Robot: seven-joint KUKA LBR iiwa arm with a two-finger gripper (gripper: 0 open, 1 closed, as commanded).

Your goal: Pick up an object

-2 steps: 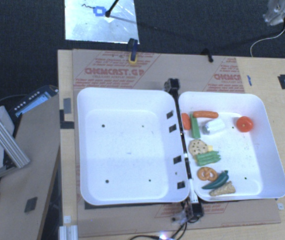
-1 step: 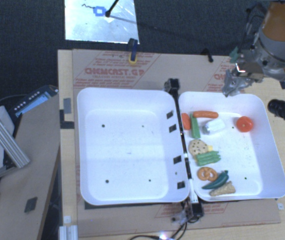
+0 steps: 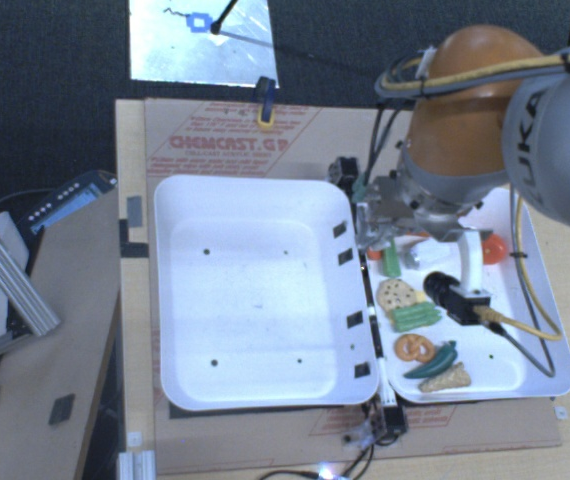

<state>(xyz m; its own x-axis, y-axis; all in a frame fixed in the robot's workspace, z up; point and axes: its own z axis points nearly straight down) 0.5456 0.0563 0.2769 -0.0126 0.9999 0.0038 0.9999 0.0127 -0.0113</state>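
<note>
Where the right bin [image 3: 540, 363] lies nearest the camera, a tan wedge [image 3: 447, 377], a dark green pepper [image 3: 433, 359] and a pretzel [image 3: 414, 347] are seen well below the pincer [image 3: 383, 240]. Nearer it, a green block [image 3: 416, 316], a cracker [image 3: 397, 294] and a green stick [image 3: 392, 262] are found. The left bin [image 3: 255, 288] is set beside the pincer, whose state cannot be told.

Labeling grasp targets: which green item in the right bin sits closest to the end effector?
The small green piece, just below the end effector. The green block and dark green pepper lie farther down the right bin.
</note>
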